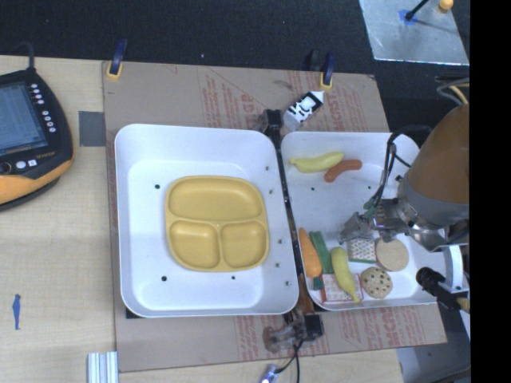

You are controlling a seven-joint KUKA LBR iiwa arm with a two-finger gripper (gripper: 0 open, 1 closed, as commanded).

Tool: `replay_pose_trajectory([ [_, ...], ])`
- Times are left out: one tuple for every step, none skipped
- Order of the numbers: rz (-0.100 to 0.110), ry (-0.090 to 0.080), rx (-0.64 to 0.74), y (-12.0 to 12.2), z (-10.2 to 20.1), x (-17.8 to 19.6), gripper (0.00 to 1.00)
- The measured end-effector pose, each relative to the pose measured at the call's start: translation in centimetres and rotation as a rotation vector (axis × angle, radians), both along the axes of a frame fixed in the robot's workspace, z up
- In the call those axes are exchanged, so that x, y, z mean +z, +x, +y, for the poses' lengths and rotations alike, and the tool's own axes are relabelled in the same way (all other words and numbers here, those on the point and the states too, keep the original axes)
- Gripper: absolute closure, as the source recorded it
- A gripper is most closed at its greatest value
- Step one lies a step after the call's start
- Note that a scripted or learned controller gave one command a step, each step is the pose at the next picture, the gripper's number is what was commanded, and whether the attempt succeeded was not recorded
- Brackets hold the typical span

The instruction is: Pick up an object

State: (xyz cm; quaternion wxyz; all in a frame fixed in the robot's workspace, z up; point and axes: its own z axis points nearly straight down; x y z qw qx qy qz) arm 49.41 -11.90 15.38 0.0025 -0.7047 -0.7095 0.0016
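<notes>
The right bin (351, 198) holds toy food. A yellow banana (316, 162) and a red sausage (343, 168) lie near its far wall. Along its near side lie an orange carrot (309, 251), a green piece (322, 251), a yellow corn-like piece (342, 268), a waffle square (362, 250), a round tan cracker (391, 255) and a speckled cookie (375, 282). My gripper (369, 223) hangs low over the bin's right half, just above the waffle and the cracker. The arm's body hides much of it.
The left bin (136, 214) carries a yellow three-compartment plate (217, 222). A teach pendant (28, 134) lies on the bench at far left. Clamps sit at the cardboard's far edge, and a black-and-white tag (303, 108) lies behind the bins.
</notes>
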Motion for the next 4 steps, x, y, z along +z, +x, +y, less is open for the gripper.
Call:
replay_pose_trajectory([
  [-0.005, -0.003, -0.002, 1.9, -1.0, -6.0, 0.00],
  [-0.003, 0.000, -0.004, 7.3, -2.5, -5.7, 0.00],
  [-0.004, -0.001, -0.002, 15.5, -3.9, -6.2, 0.00],
  [-0.002, -0.001, -0.003, 4.4, -6.3, -1.8, 0.00],
])
